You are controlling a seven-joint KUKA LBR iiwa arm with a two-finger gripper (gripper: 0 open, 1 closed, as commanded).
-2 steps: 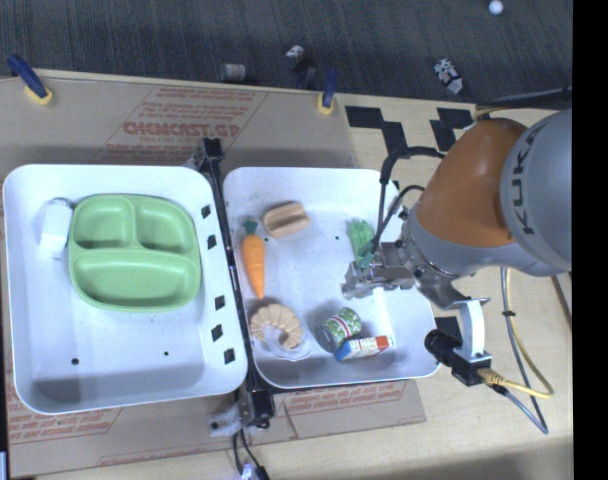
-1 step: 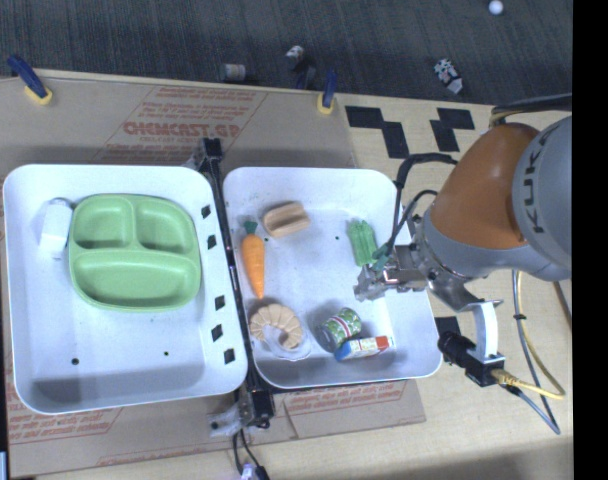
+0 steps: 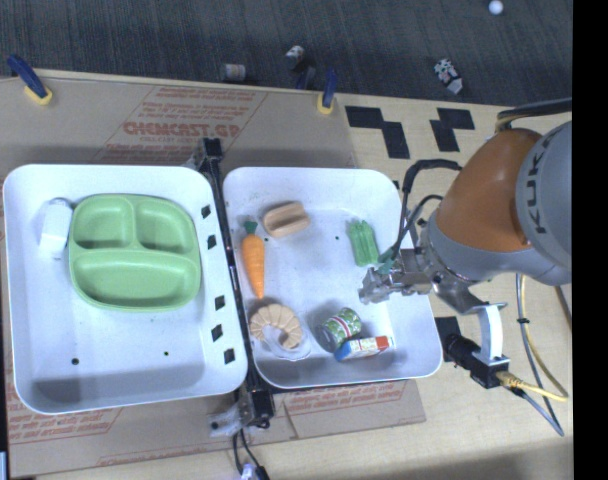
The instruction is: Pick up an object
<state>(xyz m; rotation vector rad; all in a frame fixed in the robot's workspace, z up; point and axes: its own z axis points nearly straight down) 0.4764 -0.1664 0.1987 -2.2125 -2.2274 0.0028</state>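
Claw (image 3: 376, 288) hangs over the right bin's (image 3: 314, 183) right side, and we cannot tell its grip. Below it we see a green pod (image 3: 363, 241), carrot (image 3: 254, 261), bread roll (image 3: 284, 219), croissant (image 3: 276, 324) and small can (image 3: 341, 327); a green tray (image 3: 134, 253) sits in the left bin (image 3: 44, 368).

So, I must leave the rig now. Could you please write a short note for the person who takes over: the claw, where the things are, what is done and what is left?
Claw: low over the right bin's right side, nothing visibly held; too blurred to tell whether it is open or shut.
Right bin: carrot, bread roll, green piece, croissant, can, small red and white box.
Left bin: green tray, white object beside it.
Done: no pick yet.
Left: grasp and lift one object; the green piece and the can look nearest.
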